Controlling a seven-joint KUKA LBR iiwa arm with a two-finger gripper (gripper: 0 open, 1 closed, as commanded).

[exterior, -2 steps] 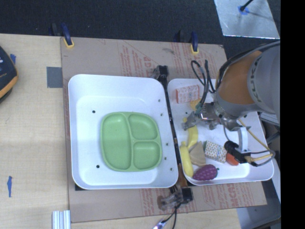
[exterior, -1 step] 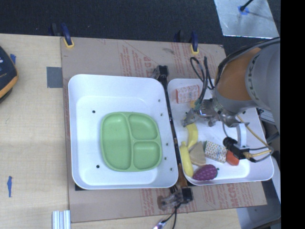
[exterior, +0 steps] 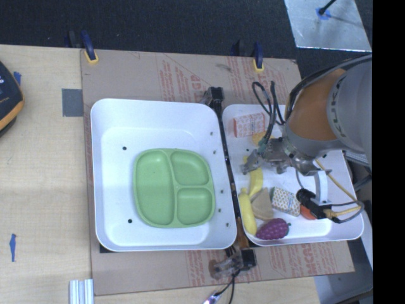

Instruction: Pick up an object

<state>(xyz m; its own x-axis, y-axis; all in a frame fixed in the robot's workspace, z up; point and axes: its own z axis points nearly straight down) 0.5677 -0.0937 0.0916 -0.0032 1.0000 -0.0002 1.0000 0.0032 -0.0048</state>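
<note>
**Arm over the right bin**

Near edge of right bin: grapes at 6 o'clock, banana at 8 o'clock. Left bin holds a green tray. Gripper hovers above the banana's far end; finger state: cannot tell. Carton at 11 o'clock.

The pale wooden desk carries a brown cardboard sheet, held at its far edge by blue-and-yellow clamps. Two shallow white plastic bins sit side by side on the cardboard: the left bin and the right bin, their inner rims nearly touching. A grey tape patch lies on the desk just beside the cardboard's left edge.
</note>
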